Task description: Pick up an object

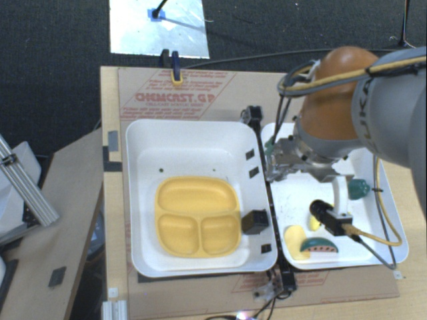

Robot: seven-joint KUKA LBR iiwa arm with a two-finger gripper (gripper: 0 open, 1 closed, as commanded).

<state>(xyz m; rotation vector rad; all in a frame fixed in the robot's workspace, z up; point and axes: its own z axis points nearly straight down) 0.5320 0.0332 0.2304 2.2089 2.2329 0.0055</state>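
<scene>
My gripper [275, 161] hangs over the near-left part of the right bin [383, 255], close to the wall between the two bins; the grey arm and orange band cover much of that bin. On the right bin's floor I see a small yellow piece [293, 235], a watermelon-slice toy [319, 248] beside it at the front edge, and a teal object [359, 189] at the right side. The left bin [193, 135] carries a yellow divided plate [198, 216]. A black block [254, 222] sits just right of the plate, against that bin's right wall.
Small black clips [252, 155] line the wall between the bins. The bins rest on a cardboard sheet [173, 92] on the bench. A metal rail [23, 185] lies off to the left, outside the bins.
</scene>
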